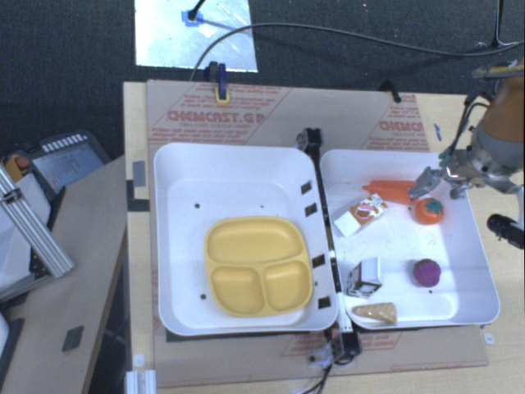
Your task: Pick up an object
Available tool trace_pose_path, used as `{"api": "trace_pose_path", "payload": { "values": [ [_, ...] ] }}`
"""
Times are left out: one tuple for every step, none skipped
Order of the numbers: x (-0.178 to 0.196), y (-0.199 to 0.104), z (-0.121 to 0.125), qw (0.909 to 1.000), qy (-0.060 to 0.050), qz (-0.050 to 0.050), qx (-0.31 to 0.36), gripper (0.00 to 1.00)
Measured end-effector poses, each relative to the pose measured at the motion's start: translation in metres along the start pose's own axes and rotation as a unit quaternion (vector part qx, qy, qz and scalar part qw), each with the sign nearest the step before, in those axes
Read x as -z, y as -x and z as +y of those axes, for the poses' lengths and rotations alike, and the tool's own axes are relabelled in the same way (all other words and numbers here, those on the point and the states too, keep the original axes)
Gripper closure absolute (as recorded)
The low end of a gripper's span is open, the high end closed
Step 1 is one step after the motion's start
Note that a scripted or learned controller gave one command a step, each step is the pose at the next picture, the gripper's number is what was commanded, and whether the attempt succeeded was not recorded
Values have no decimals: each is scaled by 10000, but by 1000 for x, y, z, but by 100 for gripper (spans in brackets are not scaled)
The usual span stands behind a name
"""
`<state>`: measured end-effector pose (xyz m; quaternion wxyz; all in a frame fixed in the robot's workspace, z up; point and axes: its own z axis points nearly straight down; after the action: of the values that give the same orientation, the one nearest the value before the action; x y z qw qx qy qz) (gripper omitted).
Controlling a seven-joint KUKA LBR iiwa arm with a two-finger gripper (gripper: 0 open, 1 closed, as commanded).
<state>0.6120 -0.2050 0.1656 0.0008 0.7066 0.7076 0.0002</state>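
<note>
The right bin (476, 253) holds several small items. An orange round fruit (428, 211) lies near its far right, and an orange carrot-like piece (390, 191) lies just left of it. A small white and orange carton (361, 215) sits toward the bin's left. A purple fruit (426, 272), a small grey and white box (367, 276) and a tan bread wedge (374, 312) lie along the near side. My gripper (440, 185) hangs just above and behind the orange round fruit. It is open, with nothing between its fingers.
In the left bin (176, 220) sits a yellow divided plate (257, 264). A black divider with clips (321, 228) runs between the bins. The arm (502, 134) comes in over the right bin's far right corner. A grey side table (57, 245) stands at the left.
</note>
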Motion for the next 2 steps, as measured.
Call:
{"api": "trace_pose_path", "payload": {
  "values": [
    [-52,-1,-6,10000,39,-37,-6,0],
    [-81,-1,-5,10000,-2,1,-2,0]
  ]
}}
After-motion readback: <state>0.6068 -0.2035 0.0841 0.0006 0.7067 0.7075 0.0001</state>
